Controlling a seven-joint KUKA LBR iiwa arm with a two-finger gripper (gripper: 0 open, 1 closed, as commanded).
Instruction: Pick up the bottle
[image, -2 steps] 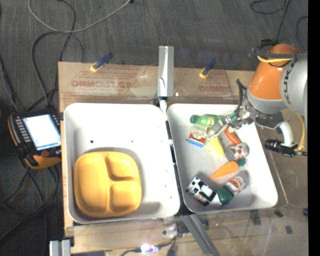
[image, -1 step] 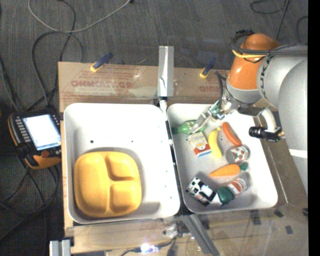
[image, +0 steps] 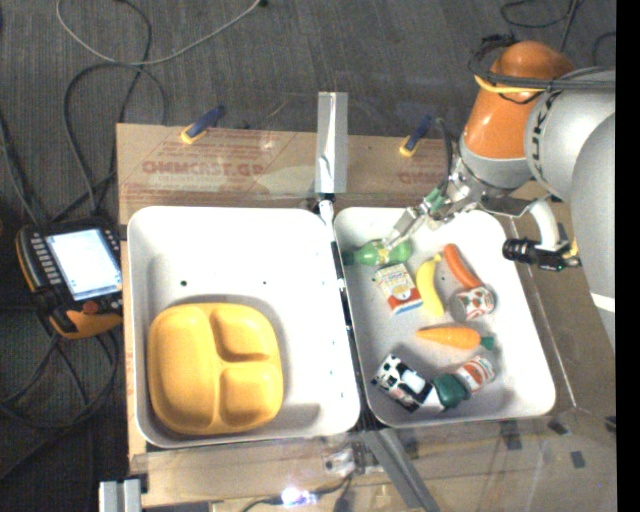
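A small bottle (image: 468, 378) with a red label and a dark green cap lies on its side near the front of the right bin (image: 520, 400). A green bottle-like item (image: 370, 253) lies at that bin's back left corner. My gripper (image: 397, 237) reaches down and to the left from the orange-banded wrist (image: 500, 120). Its tip is right at the green item's upper right end. Whether it touches the item is unclear. The red-labelled bottle is far from the gripper, toward the front.
The right bin also holds a juice carton (image: 398, 288), a banana (image: 428, 280), a red sausage (image: 458, 265), a can (image: 476, 301), a carrot (image: 450, 337) and a cow-patterned toy (image: 400, 380). A yellow divided plate (image: 215, 365) lies in the left bin (image: 200, 230).
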